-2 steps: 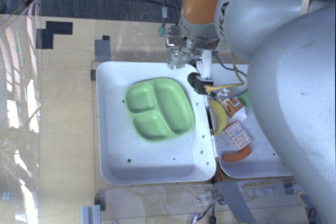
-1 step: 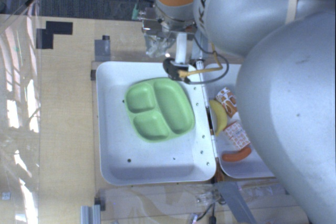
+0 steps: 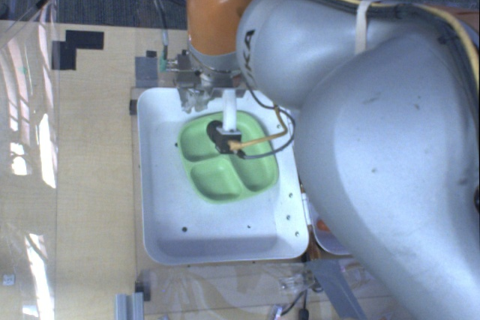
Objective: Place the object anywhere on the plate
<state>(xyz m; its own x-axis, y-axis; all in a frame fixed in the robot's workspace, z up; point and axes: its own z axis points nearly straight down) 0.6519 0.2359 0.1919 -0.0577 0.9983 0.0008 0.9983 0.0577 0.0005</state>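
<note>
A light green plate (image 3: pixel 225 183) with several compartments lies in the left white bin (image 3: pixel 161 191), toward its far half. My gripper (image 3: pixel 196 103) hangs at the plate's far left rim, just over the bin's back wall, under the orange wrist band (image 3: pixel 214 11). I see nothing held in it. The grey arm hides the plate's far right corner.
The bulky arm covers almost all of the right bin; a sliver of its rim (image 3: pixel 330 245) shows, with a small orange bit (image 3: pixel 321 224) inside. A clear panel stands at the left over the pale bench (image 3: pixel 82 161).
</note>
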